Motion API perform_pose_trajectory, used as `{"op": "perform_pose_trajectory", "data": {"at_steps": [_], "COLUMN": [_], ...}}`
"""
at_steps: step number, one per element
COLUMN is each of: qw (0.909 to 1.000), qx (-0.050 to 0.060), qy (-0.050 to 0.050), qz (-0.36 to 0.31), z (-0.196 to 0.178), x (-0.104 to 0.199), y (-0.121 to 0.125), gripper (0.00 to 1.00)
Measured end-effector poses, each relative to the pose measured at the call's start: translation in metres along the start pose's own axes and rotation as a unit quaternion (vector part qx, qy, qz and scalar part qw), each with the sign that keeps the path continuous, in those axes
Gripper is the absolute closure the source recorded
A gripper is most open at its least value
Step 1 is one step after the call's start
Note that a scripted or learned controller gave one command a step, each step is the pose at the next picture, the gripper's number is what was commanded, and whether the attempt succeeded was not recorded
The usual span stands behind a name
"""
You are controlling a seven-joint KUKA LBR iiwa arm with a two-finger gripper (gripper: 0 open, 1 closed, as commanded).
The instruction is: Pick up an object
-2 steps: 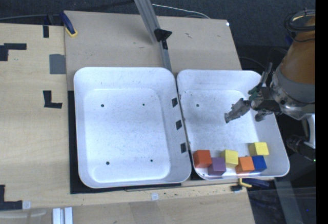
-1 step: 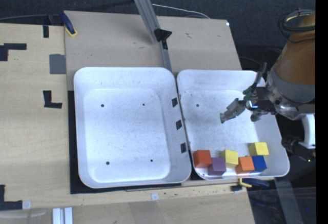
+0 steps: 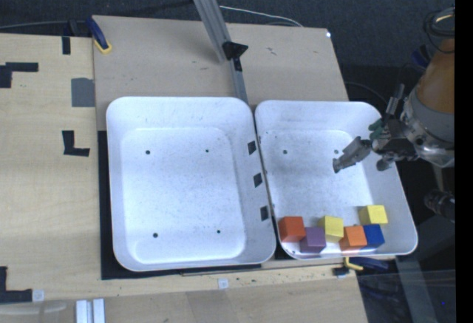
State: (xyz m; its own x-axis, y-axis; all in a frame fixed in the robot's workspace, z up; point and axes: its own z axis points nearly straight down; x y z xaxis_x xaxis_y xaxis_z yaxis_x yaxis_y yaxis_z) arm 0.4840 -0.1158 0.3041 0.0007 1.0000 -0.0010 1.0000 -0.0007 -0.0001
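Several small blocks lie along the near edge of the right bin [image 3: 295, 122]: a red-orange one [image 3: 291, 228], a purple one [image 3: 315, 239], a yellow one [image 3: 333, 227], an orange one [image 3: 354, 236], a blue one [image 3: 374, 236] and another yellow one [image 3: 375, 214]. My gripper [image 3: 365, 160] hangs over the right side of that bin, above and behind the blocks and apart from them. Its fingers stand open, one dark finger [image 3: 347, 157] reaching left, with nothing between them.
The left bin [image 3: 118, 166] sits beside the right one on the wooden bench. A slanted metal rail [image 3: 207, 0] rises behind the bins. Black clips [image 3: 257, 179] mark the seam between the bins. The arm's orange band [image 3: 437, 77] is at the right.
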Motion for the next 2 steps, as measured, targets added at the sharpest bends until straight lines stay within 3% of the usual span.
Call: {"op": "perform_pose_trajectory", "data": {"at_steps": [1, 2], "qw": [1.0, 1.0], "qx": [0.002, 0.002], "qy": [0.001, 0.0], "qz": [-0.001, -0.001], "z": [0.022, 0.011], "x": [0.018, 0.017], "y": [0.007, 0.007], "gripper": [0.0, 1.0]}}
